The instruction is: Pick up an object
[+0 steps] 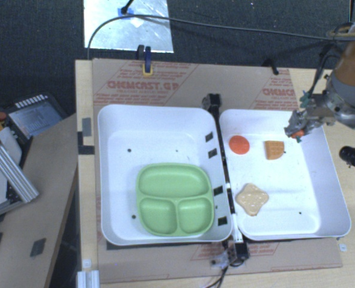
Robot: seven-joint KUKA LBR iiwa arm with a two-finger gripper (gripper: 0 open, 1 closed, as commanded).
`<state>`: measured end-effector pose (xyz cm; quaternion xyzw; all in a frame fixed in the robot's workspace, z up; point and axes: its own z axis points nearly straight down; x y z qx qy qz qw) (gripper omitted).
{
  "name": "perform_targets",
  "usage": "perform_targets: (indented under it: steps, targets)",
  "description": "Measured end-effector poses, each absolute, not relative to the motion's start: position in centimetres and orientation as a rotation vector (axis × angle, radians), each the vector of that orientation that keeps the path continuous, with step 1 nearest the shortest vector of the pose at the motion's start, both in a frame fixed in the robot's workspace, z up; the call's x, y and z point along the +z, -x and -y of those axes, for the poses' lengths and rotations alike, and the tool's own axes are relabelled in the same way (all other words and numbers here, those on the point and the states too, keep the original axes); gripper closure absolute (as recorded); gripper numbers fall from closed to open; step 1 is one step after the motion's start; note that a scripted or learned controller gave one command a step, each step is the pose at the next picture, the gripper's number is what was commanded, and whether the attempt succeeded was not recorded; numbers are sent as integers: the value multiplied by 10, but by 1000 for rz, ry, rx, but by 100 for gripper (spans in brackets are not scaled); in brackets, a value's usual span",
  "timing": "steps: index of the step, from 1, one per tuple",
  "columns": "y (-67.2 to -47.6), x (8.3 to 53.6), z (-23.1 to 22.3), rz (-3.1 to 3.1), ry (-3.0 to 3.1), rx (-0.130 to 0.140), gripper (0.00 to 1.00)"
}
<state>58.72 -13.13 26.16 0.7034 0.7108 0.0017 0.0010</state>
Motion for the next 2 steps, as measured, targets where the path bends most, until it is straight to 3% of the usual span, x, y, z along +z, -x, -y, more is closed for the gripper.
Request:
perform_targets:
  steps: [2]
  targets:
    - [-609,259,15,-2233,-2209,6,100]
